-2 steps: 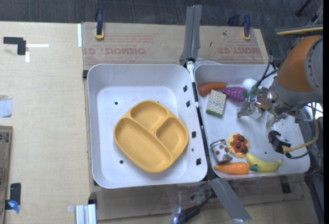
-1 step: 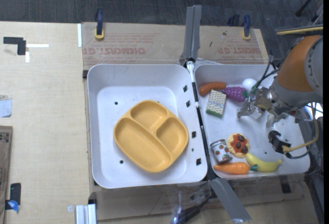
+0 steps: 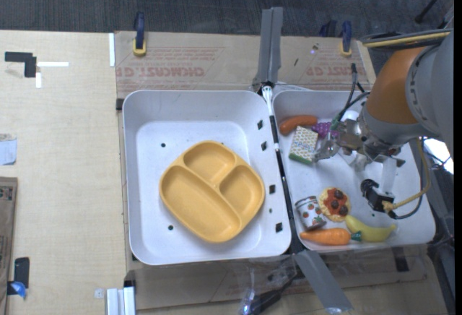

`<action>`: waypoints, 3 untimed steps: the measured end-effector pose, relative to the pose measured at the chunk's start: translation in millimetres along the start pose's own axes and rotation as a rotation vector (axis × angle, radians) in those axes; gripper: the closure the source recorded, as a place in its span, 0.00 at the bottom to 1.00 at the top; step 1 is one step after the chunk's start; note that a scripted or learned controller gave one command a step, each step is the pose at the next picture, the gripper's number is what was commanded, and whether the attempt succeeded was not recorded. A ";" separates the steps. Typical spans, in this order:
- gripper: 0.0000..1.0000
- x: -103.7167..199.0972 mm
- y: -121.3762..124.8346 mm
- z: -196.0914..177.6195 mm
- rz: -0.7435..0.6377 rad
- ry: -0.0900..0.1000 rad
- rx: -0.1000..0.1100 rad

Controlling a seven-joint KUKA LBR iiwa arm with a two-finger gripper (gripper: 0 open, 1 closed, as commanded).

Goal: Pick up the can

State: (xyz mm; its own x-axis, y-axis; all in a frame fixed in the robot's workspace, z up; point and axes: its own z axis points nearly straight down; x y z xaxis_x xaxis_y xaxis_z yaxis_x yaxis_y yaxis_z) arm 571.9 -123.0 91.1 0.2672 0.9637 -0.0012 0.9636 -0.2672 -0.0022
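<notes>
Looking down on your bench, you have two shallow white bins side by side: the left bin (image 3: pixel 137 162) holds a yellow divided plate (image 3: pixel 211 191), and the right bin (image 3: pixel 426 227) holds a scatter of small things. The can (image 3: pixel 309 212), small with a printed label, lies near the front left corner of the right bin, just beside the wall between the bins. Right of it sits a toy pizza slice (image 3: pixel 335 203), and along the near edge lie a carrot (image 3: pixel 326 237) and a banana (image 3: pixel 371 230). Farther back are a sausage (image 3: pixel 298 123) and a green-and-white packet (image 3: pixel 304 145). Your arm reaches in from the right, and its gripper (image 3: pixel 333 140) hangs over the far middle of the right bin, near the packet and well apart from the can. Whether the pincer is wide or narrow cannot be told from this angle, and nothing is seen held in it. By my judgement you are at the approach step, the can untouched. The next move calls for travel toward the near left corner, then a careful descent, since the bin wall and the pizza slice crowd the can.
</notes>
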 end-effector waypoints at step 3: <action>0.00 -23.4 43.4 -24.2 0.108 0.000 -0.001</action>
State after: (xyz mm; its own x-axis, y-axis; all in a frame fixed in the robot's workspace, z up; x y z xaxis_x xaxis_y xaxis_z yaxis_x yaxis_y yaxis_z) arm 607.5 -157.1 115.2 0.3694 0.9293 -0.0015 0.9293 -0.3694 -0.0008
